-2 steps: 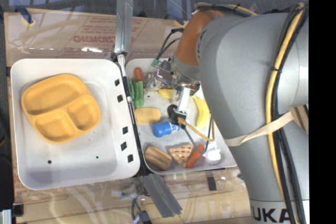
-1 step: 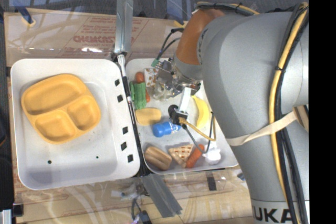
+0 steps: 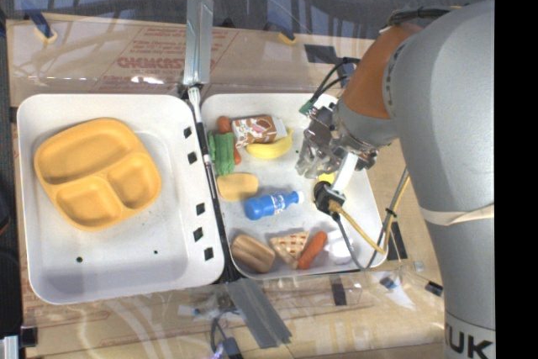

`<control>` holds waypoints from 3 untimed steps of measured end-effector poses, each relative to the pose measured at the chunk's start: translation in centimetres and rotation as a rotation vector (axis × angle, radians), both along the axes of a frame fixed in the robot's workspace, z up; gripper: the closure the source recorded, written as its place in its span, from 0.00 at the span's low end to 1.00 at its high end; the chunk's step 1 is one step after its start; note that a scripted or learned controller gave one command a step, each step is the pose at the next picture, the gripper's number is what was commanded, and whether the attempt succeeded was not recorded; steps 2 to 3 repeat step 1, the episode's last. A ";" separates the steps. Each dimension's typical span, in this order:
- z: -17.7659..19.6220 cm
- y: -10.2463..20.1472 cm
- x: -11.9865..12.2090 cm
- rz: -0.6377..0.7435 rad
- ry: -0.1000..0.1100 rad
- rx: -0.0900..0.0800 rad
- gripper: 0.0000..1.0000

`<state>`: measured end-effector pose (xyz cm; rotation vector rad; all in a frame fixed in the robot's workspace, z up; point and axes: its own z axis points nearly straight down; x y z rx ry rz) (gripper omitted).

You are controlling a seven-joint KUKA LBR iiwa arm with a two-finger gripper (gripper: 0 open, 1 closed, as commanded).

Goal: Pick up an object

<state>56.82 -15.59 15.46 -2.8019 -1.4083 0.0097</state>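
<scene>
Objects for the pick are all sitting in the right bin (image 3: 363, 206): banana (image 3: 271, 149) and a small carton (image 3: 256, 129) at the upper middle, a green piece (image 3: 223, 152) by the divider, a yellowish lump (image 3: 238, 185) below it, blue bottle (image 3: 271, 204) lying on its side mid-bin, then bread roll (image 3: 251, 251), a toast wedge (image 3: 289, 245) and a carrot (image 3: 312, 250) along the lower edge. Left bin (image 3: 50, 265) is carrying only a yellow sectioned tray (image 3: 94, 171).

Judgement: these are looking like light, stiff plastic play food. The bottle is probably smooth and prone to rolling, so gripping across its body, not along it, seems safest. Banana is curved, so its middle is the best hold.

Arm is reaching in from the right of the frame, wrist bent down over the right side of the right bin. Gripper (image 3: 313, 164) is hanging just right of the banana and above the bottle's cap end, with a yellow cable (image 3: 360, 234) trailing below. Fingers: can't tell whether they're spread or closed from this angle, and nothing is visibly sitting between them. Looks like the grab isn't made yet.
</scene>
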 end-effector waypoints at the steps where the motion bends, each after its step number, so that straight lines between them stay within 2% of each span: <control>1: -3.5 3.9 7.8 -0.270 0.003 -0.002 1.00; 3: -3.5 3.9 7.8 -0.270 0.003 -0.002 1.00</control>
